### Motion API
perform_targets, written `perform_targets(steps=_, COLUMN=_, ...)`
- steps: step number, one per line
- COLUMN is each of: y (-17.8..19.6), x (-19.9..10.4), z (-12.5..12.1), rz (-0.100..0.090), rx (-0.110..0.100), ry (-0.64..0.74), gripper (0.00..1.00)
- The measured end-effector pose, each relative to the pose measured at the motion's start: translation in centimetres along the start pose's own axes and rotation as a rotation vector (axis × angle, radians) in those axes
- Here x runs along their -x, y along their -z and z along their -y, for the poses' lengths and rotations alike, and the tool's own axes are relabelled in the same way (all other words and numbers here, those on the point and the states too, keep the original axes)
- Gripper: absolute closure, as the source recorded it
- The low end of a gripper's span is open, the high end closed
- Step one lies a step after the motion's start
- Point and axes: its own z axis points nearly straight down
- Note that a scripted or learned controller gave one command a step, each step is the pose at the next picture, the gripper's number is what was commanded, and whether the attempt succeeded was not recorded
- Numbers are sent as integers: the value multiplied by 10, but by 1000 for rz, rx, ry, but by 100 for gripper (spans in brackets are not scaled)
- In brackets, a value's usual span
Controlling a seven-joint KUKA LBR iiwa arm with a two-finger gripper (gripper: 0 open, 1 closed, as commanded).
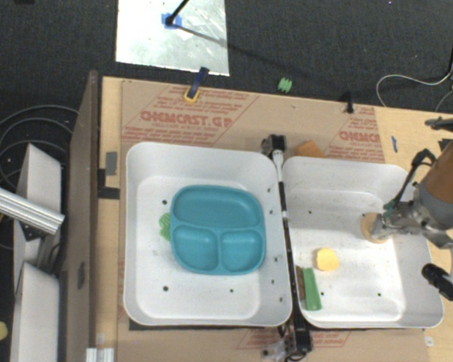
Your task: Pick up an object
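Note:
In the right bin [366,174] lie a small yellow piece [327,259], a green oblong block [310,289] by the bin's left wall, and a tan round piece [372,227] toward the right. My gripper [391,219] comes in from the right and is low in the right bin, right up against the tan piece's right side. The arm's grey body [446,188] hides whatever lies behind the gripper. I cannot tell whether the tan piece is held.
The left bin [145,178] holds a teal divided plate [217,228] with a small green item [164,225] poking out at its left edge. A black divider clamp [275,147] sits between the bins at the back. Cardboard [216,114] lies under both bins.

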Motion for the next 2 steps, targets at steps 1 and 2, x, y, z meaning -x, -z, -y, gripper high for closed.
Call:
perform_targets(steps=1, y=-1, x=0, z=1, rz=-1, rx=-2, ry=-1, gripper=0)
perform_targets(steps=2, y=8, x=-3, z=-36, rz=-8, rx=-13, ry=2, gripper=0)
